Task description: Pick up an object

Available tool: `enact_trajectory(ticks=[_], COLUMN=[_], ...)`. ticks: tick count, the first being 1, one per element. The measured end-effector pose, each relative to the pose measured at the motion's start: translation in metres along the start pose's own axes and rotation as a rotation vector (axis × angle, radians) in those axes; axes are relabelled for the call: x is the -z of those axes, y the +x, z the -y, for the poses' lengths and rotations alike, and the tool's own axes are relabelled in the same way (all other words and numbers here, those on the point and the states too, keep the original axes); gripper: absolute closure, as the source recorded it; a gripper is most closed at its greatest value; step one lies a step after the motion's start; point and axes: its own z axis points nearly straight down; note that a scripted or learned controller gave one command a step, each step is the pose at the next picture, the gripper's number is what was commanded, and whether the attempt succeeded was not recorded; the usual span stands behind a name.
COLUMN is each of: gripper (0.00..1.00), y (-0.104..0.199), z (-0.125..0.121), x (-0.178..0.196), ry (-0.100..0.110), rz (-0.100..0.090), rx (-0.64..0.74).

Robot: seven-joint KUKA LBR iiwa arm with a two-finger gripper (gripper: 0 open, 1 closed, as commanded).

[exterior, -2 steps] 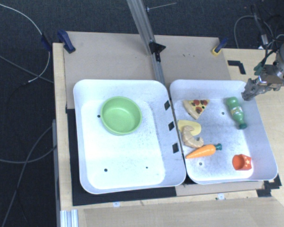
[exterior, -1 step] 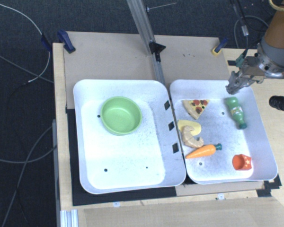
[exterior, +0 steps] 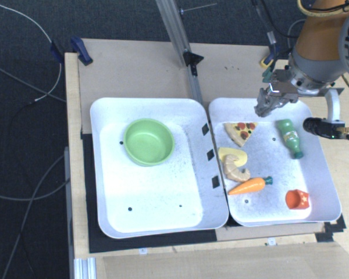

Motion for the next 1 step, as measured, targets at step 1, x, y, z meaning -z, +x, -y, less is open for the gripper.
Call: enact_trajectory(ticks=[1], gripper=[1.0], y=[0.0616], z=[-0.0119], x=[0.0066], ry=[-0.009], rz=[0.002], rx=[0.001])
